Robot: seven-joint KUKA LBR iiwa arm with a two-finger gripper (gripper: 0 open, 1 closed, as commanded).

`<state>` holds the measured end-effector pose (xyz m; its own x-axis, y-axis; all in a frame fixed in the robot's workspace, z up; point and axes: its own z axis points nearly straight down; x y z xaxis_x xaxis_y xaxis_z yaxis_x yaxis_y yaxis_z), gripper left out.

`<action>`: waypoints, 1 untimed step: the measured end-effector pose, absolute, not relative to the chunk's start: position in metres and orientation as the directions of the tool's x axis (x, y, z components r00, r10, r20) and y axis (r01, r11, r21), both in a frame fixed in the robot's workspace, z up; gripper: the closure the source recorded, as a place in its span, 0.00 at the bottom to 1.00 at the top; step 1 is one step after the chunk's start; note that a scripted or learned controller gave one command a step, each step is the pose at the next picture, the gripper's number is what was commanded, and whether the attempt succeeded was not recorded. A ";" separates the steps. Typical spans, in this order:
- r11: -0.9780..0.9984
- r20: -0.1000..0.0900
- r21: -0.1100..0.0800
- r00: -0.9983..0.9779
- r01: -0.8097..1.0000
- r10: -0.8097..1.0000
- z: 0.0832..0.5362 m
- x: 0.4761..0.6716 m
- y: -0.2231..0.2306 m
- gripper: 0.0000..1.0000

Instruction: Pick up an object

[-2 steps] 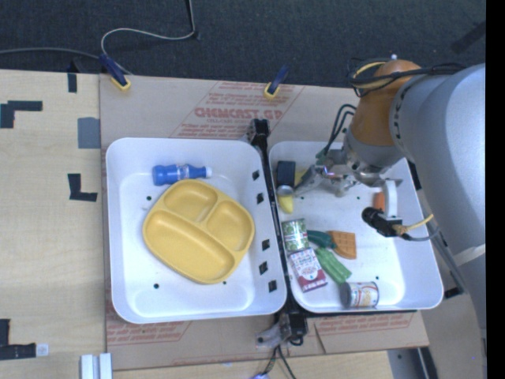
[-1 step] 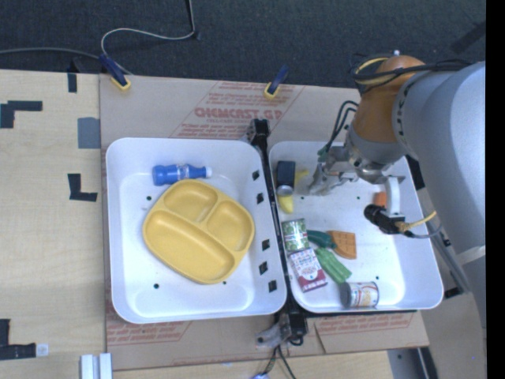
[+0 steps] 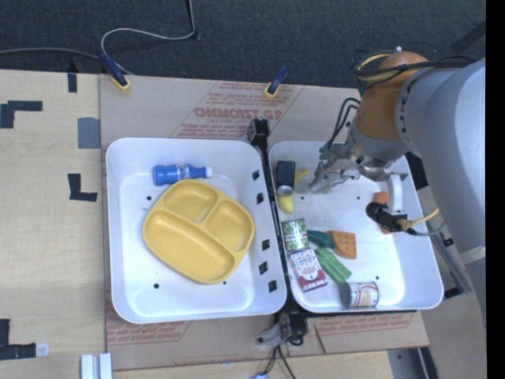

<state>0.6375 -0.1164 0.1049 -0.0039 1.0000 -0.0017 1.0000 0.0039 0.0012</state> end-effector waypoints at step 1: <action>0.004 -0.002 0.001 -0.004 1.000 1.000 0.105 0.637 -0.116 0.00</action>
